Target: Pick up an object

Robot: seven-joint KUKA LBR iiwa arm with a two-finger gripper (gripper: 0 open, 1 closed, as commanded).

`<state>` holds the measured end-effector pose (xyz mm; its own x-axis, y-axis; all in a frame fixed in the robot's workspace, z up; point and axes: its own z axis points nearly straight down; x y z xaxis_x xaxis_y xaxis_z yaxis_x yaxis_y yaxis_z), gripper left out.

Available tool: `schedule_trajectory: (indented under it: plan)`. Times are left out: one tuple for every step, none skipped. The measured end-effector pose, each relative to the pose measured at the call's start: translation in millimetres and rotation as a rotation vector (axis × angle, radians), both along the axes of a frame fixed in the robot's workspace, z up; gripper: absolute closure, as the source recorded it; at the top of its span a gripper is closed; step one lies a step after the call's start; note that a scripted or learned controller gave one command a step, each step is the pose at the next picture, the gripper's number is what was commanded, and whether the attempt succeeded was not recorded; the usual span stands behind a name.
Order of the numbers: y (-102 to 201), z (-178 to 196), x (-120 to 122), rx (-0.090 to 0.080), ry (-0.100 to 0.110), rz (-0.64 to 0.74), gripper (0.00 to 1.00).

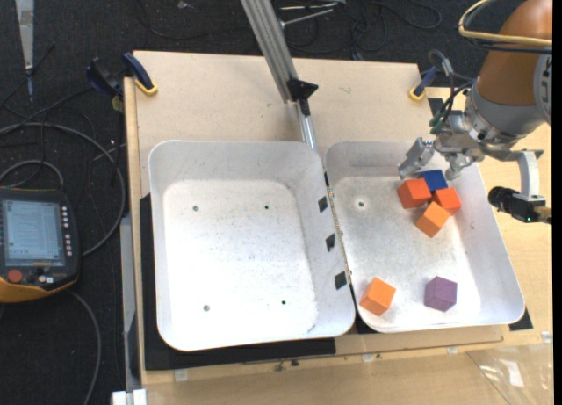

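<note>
The right bin (492, 254) holds a cluster of blocks near its far right: an orange block (413, 193), a blue block (434, 182) behind it, a small orange-red block (448, 199) and an orange block (431, 219) below. Nearer the front lie an orange block (378, 295) and a purple block (440, 293). My gripper (435, 164) hangs just above the blue block, its two grey fingers spread apart on either side of it, open with nothing between them.
The left bin (233, 245) sits beside the right one, with dark clips along the shared rim. A metal strut (268, 30) slants across the back of the bench. Clamps sit at the bench's far corners. A teach pendant (31, 241) lies left of the bench.
</note>
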<state>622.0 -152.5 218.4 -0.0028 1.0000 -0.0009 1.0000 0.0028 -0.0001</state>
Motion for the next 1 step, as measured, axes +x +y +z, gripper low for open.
schedule_trajectory:
  plan:
    - [-42.7,-94.1,5.7,-0.007,-0.026,0.003,0.00]
